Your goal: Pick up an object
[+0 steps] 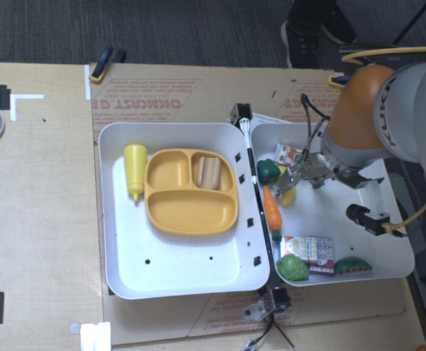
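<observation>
The arm reaches in from the right of the frame, its orange band over the upper part of the right bin (395,218), and the end effector (294,175) hangs low near that bin's upper left corner. I cannot tell from here how it is set, wide or narrow, since the dark wrist and cables crowd it. Just to its left lies a dark green piece (268,170), and right below its tip a small yellow piece (287,196), close enough that they may be touching. A carrot (272,209) lies lengthwise along the bin's left wall, just below and left of the end effector. Lower in the frame, well apart from it, sit a green leafy thing (293,267), a printed box (313,251) and a small dark green and red item (354,265) along the bottom edge. A small packet (286,153) lies above the end effector. In the left bin (183,269) a yellow divided plate (191,210) holds a tan cylinder (208,172) in its upper right compartment, with a yellow bottle (134,169) just beside the plate on the left.
</observation>
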